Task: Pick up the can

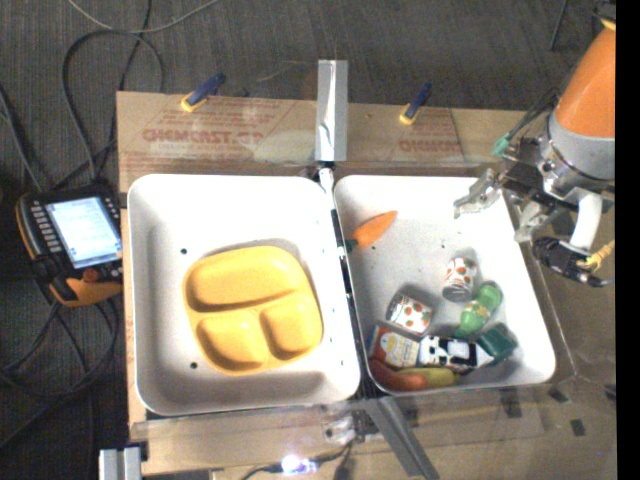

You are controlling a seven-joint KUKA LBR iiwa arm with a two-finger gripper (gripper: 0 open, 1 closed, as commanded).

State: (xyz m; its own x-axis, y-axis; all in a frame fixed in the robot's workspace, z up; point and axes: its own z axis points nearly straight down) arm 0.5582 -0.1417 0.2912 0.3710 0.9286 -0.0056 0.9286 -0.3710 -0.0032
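Two small cans lie in the right bin (440,208). One white can with red marks (459,278) sits near the bin's middle right. A second can with red and white print (409,313) lies on its side a little lower left. My gripper (493,218) hangs over the bin's upper right corner, above and to the right of both cans. Its fingers are spread open with nothing between them. The grey arm with its orange band (590,88) reaches in from the right.
An orange carrot (373,228) lies at the right bin's upper left. A green bottle (480,308), a teal item (497,343), a black and white toy (450,350) and a red and yellow box (398,348) crowd its lower part. The left bin (150,268) holds a yellow divided tray (255,306).
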